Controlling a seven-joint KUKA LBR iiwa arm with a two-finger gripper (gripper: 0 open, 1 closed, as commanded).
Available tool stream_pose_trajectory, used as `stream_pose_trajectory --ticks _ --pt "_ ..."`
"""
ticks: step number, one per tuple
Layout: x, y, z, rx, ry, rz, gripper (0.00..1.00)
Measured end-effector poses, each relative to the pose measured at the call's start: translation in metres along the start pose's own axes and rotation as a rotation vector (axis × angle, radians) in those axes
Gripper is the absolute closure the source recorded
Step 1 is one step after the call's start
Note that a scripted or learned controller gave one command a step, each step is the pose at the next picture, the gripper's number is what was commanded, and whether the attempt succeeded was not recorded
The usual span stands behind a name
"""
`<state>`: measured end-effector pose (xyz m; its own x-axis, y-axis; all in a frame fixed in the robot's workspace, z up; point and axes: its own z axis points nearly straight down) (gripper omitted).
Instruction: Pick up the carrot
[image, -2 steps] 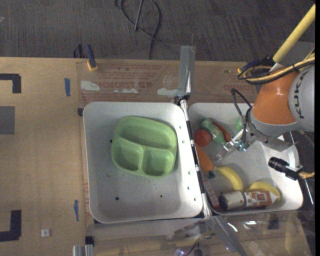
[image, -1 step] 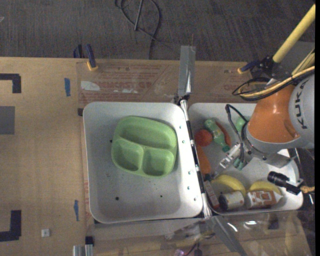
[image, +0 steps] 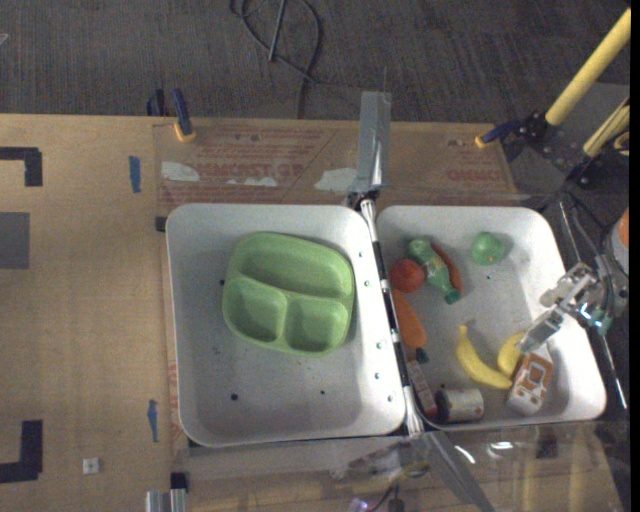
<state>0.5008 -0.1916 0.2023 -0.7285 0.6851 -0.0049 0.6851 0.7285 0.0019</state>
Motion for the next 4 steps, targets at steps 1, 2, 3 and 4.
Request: stream_pose_trajectory --ticks 1,2,3,4 --pt "-0.002 0.001 -0.011 -0.004 -0.006 0.003 1.0" --pt "-0.002 0.001 -0.011 -0.004 -0.006 0.002 0.0" --pt "0.036 0.046 0.113 -0.005 -0.006 0.009 0.0" --pt "0.004 0.047 0.113 -0.005 -0.008 -0.188 0.0"
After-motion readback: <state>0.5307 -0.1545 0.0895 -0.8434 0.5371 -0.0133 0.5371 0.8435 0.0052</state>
